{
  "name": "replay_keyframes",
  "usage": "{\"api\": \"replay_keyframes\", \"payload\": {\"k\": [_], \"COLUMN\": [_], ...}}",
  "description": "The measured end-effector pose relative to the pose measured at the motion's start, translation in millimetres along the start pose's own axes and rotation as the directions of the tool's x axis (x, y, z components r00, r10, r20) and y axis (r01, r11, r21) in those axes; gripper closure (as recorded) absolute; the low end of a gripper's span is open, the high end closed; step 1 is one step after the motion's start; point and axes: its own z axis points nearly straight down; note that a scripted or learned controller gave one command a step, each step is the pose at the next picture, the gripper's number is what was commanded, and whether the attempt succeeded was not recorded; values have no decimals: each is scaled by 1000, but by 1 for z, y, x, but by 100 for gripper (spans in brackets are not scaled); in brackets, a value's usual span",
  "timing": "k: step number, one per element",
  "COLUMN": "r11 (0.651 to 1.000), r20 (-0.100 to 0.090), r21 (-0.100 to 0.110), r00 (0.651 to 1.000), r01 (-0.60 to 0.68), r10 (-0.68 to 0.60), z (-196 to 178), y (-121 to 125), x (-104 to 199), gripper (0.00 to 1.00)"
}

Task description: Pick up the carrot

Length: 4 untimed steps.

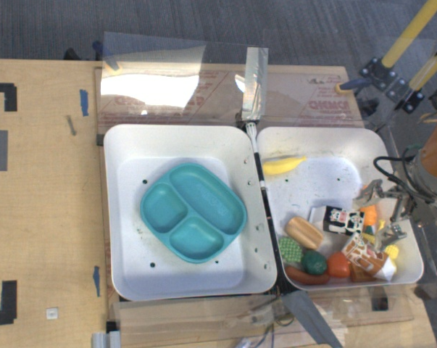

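Note:
The carrot is a small orange piece with a green end. It lies in the right bin near its right wall, next to a black-and-white carton. My gripper is low over the bin's right side, directly at the carrot, and its metal parts reach around the carrot's right side. The grey arm comes in from the right edge. Whether the carrot is gripped cannot be told at this size.
The right bin also holds a banana, a bread roll, green items, a tomato and a pizza slice, crowded along its front. The left bin holds a teal divided plate.

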Motion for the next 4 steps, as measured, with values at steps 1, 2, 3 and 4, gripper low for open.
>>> {"api": "replay_keyframes", "payload": {"k": [1,2,3,4], "r11": [998,997,997,984], "r20": [-4,-6,-1,-7], "r21": [-1,-2,-1,-4], "r00": [998,997,997,984], "r01": [-65,-81,-80,-180], "r10": [65,81,80,180], "z": [29,61,49,63], "y": [-7,1,2,-32], "x": [2,-25,-27,-113], "gripper": [0,0,100,100]}}
